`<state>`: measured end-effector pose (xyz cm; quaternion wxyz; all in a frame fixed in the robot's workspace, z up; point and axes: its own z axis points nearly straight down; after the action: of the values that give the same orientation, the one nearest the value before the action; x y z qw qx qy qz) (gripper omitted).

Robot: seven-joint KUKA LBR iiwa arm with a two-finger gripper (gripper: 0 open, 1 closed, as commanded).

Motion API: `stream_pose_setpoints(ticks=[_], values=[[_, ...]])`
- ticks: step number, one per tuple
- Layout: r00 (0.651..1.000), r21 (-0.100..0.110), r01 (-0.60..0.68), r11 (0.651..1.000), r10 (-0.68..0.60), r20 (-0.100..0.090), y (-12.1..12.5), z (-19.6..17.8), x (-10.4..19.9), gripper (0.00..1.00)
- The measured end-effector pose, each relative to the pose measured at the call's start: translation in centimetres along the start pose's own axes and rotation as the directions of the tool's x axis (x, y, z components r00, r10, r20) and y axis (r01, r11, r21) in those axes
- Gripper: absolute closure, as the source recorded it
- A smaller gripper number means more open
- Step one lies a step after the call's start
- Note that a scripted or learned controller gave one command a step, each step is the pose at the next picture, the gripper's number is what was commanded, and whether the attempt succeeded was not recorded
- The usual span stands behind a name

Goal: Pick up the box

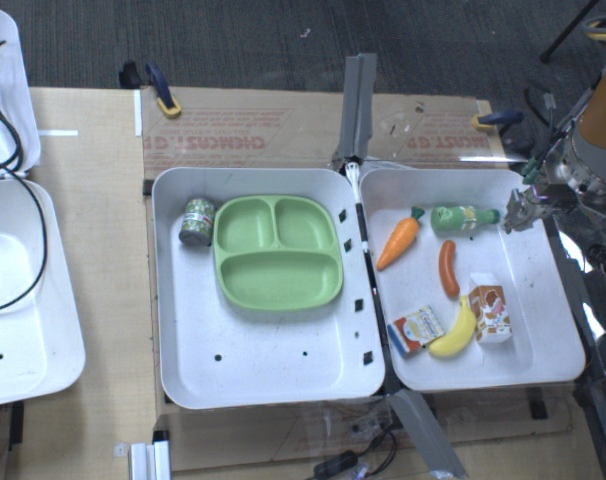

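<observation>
A small white and brown box (pixel 490 313) lies in the right bin (pixel 528 358), near its front right part. Against the box's left side rests a yellow banana (pixel 456 333). Left of the banana lies a smaller flat box (pixel 416 328) with orange and blue print. My gripper (pixel 516 215) hangs over the bin's far right side, just right of a green bottle (pixel 463 218). It is well behind the white and brown box and apart from it, with nothing seen in its grasp.
The right bin also holds a carrot (pixel 398 242) and a red sausage (pixel 448 268). In the left bin (pixel 263 353) are a green divided plate (pixel 278 251) and a small can (pixel 196 221). A grey divider post (pixel 358 108) rises between the bins at the back.
</observation>
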<state>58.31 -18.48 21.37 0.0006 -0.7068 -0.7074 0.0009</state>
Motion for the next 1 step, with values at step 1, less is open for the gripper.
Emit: stream_pose_setpoints(ticks=[1], values=[[0.971,-0.001,-0.238,0.971,0.238,-0.001,-5.13,10.45,4.96,0.0]])
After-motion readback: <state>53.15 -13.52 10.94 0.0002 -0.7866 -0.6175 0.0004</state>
